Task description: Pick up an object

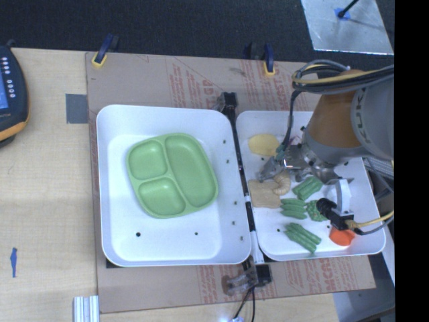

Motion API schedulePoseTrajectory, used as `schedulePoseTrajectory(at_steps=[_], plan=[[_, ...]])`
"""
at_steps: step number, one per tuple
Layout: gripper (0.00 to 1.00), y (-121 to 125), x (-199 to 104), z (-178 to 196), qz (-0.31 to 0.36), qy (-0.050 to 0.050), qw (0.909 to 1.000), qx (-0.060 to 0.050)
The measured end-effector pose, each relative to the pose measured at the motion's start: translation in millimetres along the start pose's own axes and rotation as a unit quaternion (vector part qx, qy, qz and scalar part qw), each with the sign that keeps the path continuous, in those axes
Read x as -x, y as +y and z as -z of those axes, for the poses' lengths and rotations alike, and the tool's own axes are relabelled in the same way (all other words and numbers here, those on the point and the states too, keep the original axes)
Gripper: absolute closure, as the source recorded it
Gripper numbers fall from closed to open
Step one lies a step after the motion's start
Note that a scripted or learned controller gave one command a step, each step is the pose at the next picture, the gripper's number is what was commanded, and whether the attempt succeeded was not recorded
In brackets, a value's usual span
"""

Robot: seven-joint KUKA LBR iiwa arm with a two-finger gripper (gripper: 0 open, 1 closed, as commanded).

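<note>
My gripper (276, 171) reaches in from the right and hangs low over the left half of the right bin (362, 247). Directly under it lies a small beige piece (282, 182). A yellow piece (263, 143) sits just behind the gripper, and a flat tan piece (264, 195) just in front. Green pea pods lie nearby: one (308, 188) beside the gripper, one (295, 210) further forward, one (302, 237) near the front wall. An orange-red piece (341, 237) rests at the front right.
The left bin (114, 240) holds a light green divided plate (172, 174). A ridge (240, 180) where the two bins meet runs close to the gripper's left. A handheld controller (10, 92) lies at the bench's far left.
</note>
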State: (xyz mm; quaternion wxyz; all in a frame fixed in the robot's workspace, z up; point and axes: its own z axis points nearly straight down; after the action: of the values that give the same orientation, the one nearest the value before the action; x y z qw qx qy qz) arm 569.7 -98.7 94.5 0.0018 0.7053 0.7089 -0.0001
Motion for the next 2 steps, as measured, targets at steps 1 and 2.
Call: schedulePoseTrajectory(at_steps=[1,2], plan=[[0.0,-33,9,0,-0.001,0.001,1.0,0.0],[0.0,42,-4,-2,0.001,0.001,1.0,0.001]])
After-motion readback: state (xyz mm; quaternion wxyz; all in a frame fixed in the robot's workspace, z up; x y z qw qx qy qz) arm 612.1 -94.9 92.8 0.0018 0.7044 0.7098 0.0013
